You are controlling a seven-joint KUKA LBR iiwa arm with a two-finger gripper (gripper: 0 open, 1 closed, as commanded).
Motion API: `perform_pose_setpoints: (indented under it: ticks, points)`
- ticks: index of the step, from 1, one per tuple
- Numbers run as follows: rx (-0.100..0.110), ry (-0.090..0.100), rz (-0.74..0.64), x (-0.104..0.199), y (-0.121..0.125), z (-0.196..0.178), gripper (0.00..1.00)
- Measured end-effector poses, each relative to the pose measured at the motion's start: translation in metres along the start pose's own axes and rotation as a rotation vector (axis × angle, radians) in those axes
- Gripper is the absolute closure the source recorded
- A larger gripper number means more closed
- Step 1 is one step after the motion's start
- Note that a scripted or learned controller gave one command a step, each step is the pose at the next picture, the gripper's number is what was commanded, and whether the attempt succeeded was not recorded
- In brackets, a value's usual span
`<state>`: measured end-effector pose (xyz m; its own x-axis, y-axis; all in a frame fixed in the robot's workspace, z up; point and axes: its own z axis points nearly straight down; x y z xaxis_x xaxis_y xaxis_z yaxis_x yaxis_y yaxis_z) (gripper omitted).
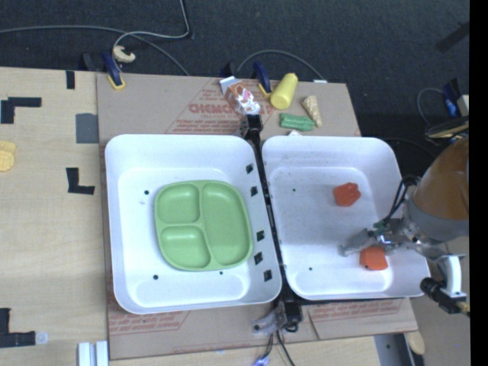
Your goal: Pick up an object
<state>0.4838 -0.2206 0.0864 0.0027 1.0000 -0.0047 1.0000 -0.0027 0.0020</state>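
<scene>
Claw [364, 242] sits low in the right bin [381, 152], just beside an orange block [374, 259] — seemingly lined up to grab it; its spread — I cannot tell.

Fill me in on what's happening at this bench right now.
A grey arm with an orange band reaches in from the right, its gripper low in the right bin beside an orange object. A second red-orange object lies farther back. The left bin holds a green divided plate. Nothing has visibly been lifted.
</scene>
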Motion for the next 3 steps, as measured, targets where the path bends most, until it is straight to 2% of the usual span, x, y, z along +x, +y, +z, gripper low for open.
perform_pose_setpoints:
  ticks: [1,2,3]
  points:
    - [-0.003,-0.001,-0.001,0.000,0.001,-0.010,1.00]
    - [0.004,0.006,-0.005,0.084,0.014,-0.006,1.00]
    - [0.001,0.005,-0.005,0.157,0.074,-0.099,1.00]
